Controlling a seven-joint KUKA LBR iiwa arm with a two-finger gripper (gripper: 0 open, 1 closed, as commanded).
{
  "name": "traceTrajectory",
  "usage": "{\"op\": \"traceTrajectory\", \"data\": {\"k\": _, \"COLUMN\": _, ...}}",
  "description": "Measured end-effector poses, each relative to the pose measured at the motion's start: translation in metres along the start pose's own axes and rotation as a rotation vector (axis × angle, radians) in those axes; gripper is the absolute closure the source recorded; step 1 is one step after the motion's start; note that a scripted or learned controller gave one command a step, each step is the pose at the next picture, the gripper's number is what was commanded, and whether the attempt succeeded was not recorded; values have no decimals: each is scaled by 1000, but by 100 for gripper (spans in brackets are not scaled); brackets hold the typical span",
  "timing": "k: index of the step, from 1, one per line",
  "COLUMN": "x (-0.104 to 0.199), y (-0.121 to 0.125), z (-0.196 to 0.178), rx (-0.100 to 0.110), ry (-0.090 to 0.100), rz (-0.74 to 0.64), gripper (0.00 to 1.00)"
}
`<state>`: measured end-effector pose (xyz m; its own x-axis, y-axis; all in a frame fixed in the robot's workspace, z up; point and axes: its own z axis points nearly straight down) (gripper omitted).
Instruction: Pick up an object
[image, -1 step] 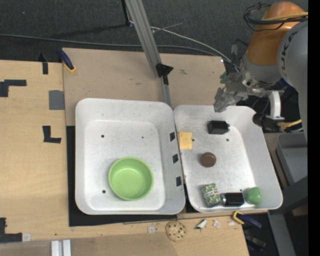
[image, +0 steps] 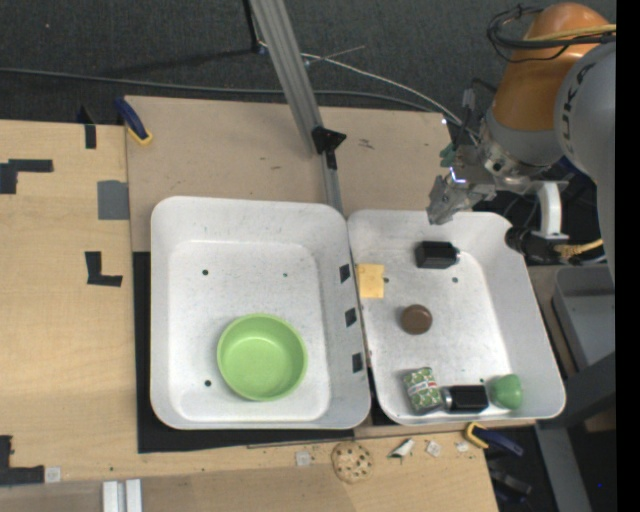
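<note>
In the right bin (image: 520, 300) lie six small things. A black block (image: 436, 254) sits near the upper rim, flat and rectangular. A yellow square (image: 371, 281) rests on the left slope, close to the seam between the bins. A brown round piece (image: 416, 319) lies near the middle. Along the lower edge a green patterned packet (image: 423, 390), a black oblong (image: 466, 399) and a green ball (image: 507, 391) sit in a row, the oblong touching both neighbours or nearly so.

The left bin (image: 200, 230) holds a light green bowl (image: 262, 357), upright, in its lower middle part.

Both bins stand side by side on a pale wooden bench (image: 60, 350), over a dark mat. A grey metal pole (image: 300, 90) slants down from the top of the frame to the seam between the bins. A speckled cookie-like disc (image: 348, 461) lies on the bench below the bins.

The pincer (image: 444, 208) hangs at the upper rim of the right bin, just above the black block in the frame; whether it is open or closed I cannot tell, and nothing shows in it.

The middle and right floor of the right bin is bare between the brown piece and the lower row.
</note>
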<state>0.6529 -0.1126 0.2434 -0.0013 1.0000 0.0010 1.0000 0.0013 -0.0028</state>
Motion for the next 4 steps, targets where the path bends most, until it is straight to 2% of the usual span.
{"op": "traceTrajectory", "data": {"k": 1, "x": 0, "y": 6, "z": 49, "rx": 5, "ry": -2, "rz": -1, "gripper": 0}}
{"op": "traceTrajectory", "data": {"k": 2, "x": -4, "y": 0, "z": 113, "rx": 5, "ry": -2, "rz": 1, "gripper": 0}}
{"op": "traceTrajectory", "data": {"k": 3, "x": -4, "y": 1, "z": 156, "rx": -1, "ry": -3, "rz": 1, "gripper": 0}}
{"op": "traceTrajectory", "data": {"k": 4, "x": -3, "y": 0, "z": 146, "rx": 1, "ry": -2, "rz": 0, "gripper": 100}}
